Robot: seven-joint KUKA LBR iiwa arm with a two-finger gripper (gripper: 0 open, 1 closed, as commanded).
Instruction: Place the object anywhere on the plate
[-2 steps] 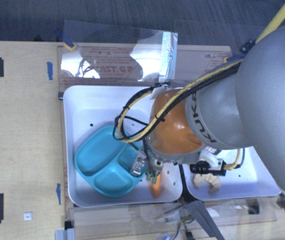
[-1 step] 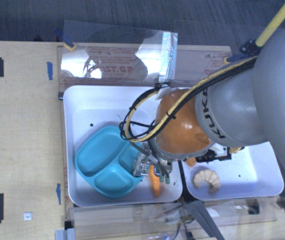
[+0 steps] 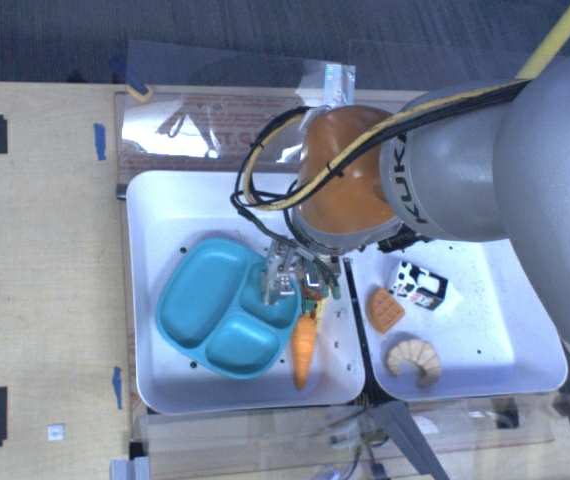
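Orange is the carrot [image 3: 304, 349], and it lies in the left bin [image 3: 145, 298], on the white floor just beside the right edge of the blue plate [image 3: 205, 303]. It is not on the plate. Its thick end, with some green at the top, points up toward my gripper [image 3: 287, 280], and its thin tip points toward the near wall of the bin. So its long axis runs almost along the plate's right edge, a little tilted.

My gripper hangs over the right side of the plate, about at the rim of the upper right compartment. The carrot's top is just below it and slightly to the right in the view. I see nothing between the metal parts of the gripper, so I will not say that I hold something. Whether it is released or clenched I cannot tell from this slant, because the wrist and cables cover much of it.

The relation that matters, I think, is this: the carrot lies just beside the plate, to its right, and starts almost under my tool. To grasp it I would need to close across its short width, so across the bin from left to right. After that, only a small move to the left would bring it over the plate.
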